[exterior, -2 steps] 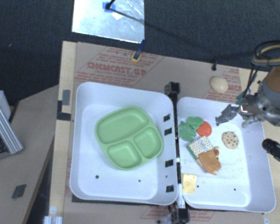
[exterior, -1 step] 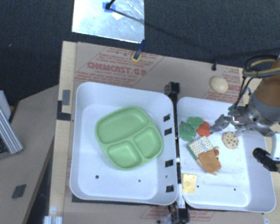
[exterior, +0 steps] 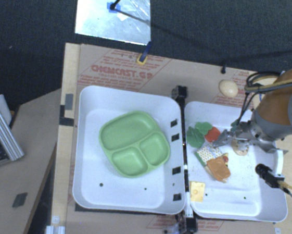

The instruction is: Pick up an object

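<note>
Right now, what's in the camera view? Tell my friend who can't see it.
A grey robot arm's gripper hovers over small toy foods piled in the right white bin. The left white bin holds a green divided plate.

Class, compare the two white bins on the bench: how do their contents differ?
The left bin holds one large green divided plate; the right bin holds several small items, among them a yellow square. The gripper reaches into the right bin, not the left. Both are shallow and white.
</note>
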Controlling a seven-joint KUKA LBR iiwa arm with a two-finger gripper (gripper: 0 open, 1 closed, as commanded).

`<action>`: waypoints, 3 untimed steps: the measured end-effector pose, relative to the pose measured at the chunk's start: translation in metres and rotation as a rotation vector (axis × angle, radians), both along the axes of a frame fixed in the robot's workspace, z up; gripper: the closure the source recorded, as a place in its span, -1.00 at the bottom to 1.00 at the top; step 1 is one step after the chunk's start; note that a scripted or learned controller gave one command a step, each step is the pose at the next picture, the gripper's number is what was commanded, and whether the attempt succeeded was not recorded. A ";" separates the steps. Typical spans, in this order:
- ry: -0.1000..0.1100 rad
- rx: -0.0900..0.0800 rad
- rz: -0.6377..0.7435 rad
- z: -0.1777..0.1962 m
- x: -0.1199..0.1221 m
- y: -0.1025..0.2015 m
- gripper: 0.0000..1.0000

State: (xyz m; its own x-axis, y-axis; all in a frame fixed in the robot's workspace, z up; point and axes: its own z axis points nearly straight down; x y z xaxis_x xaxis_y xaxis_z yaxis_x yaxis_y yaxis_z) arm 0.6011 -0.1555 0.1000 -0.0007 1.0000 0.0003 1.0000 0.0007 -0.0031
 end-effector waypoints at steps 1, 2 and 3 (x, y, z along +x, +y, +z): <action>-0.009 0.000 0.001 -0.010 0.003 0.000 -1.00; -0.020 0.001 0.003 0.003 0.007 0.002 1.00; -0.011 -0.003 0.003 0.065 0.009 -0.006 1.00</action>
State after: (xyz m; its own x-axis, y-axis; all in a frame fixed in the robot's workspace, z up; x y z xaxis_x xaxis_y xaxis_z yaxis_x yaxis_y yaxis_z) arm 0.6106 -0.1616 0.1653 -0.0034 1.0000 -0.0026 1.0000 0.0034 0.0080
